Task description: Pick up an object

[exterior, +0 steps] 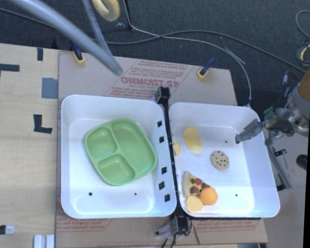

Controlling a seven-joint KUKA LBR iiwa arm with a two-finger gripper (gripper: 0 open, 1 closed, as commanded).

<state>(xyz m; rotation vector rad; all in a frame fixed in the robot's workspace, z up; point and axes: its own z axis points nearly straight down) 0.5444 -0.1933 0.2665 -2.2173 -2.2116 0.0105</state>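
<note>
Camera view, worktop [18, 138] with two white bins.

Left bin [69, 194]: one green divided tray [121, 151], lying flat near the centre.

Right bin [260, 198]: yellow oblong piece [192, 139] toward the upper left; chocolate-chip cookie [220, 160] alone in the middle; pizza slice [192, 184], orange ball [208, 196] and pale yellow disc [194, 204] bunched at the near left, touching.

Hand [247, 134]: over the right bin's upper right rim, carrying nothing; how wide it stands, cannot tell.

Handling note: the cookie looks the cleanest pick, standing apart from its neighbours. Centre above it and descend straight. The bunched items risk a jostled grasp.
</note>
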